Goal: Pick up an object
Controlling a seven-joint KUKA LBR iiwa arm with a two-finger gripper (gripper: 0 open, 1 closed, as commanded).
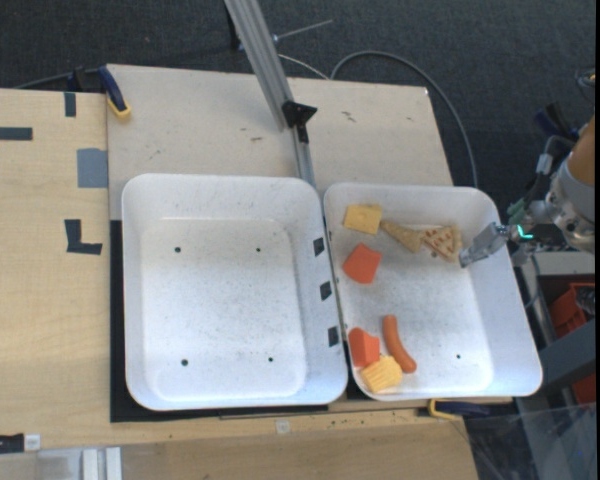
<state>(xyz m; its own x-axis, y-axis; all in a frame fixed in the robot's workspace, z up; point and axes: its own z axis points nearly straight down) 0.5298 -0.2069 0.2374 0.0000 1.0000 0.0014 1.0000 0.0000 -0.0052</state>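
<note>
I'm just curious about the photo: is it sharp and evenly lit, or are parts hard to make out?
In the camera view the light is soft and even, with no glare on the white bins; the orange block reads clearly, while the gripper at the right looks soft and blurred.

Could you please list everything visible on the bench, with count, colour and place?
bins: 2, white, side by side on the bench
yellow block: 1, yellow, right bin, far left corner
waffle cone: 1, tan, right bin, far side, beside the yellow block
orange block: 1, orange, right bin, left side
sausage: 1, orange-red, right bin, near side
red piece: 1, red-orange, right bin, near left corner
corn: 1, yellow, right bin, near left corner, touching the red piece
clamp: 1, blue and yellow, far left of the bench
gripper: 1, grey, at the right bin's right wall, beside the cone
</note>
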